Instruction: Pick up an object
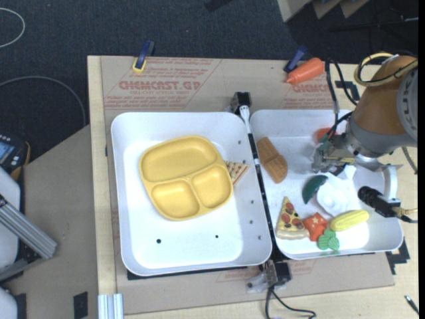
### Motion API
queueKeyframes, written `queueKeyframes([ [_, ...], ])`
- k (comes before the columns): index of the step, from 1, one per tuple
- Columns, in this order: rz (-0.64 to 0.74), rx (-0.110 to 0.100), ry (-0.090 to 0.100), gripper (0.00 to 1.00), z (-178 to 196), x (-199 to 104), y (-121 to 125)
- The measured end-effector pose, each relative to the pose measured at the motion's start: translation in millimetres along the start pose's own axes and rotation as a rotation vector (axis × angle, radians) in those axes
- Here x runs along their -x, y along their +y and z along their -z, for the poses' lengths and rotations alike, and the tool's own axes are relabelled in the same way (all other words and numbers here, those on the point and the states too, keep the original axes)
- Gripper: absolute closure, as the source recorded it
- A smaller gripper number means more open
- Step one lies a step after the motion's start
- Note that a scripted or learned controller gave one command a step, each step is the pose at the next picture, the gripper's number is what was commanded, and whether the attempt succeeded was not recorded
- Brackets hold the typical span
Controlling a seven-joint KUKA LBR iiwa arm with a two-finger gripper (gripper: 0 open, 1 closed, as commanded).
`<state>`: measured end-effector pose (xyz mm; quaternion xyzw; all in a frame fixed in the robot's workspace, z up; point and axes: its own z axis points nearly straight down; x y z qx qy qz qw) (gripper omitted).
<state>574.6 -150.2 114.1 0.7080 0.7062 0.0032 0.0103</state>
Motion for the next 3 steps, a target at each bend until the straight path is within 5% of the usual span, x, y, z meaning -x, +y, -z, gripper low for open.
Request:
queueKeyframes([
  [2, 0.002, -0.011, 0.007, 1.00, 102, 10, -1],
  [3, 0.003, -0.014, 0.008, 1.00, 112, 10, 0],
])
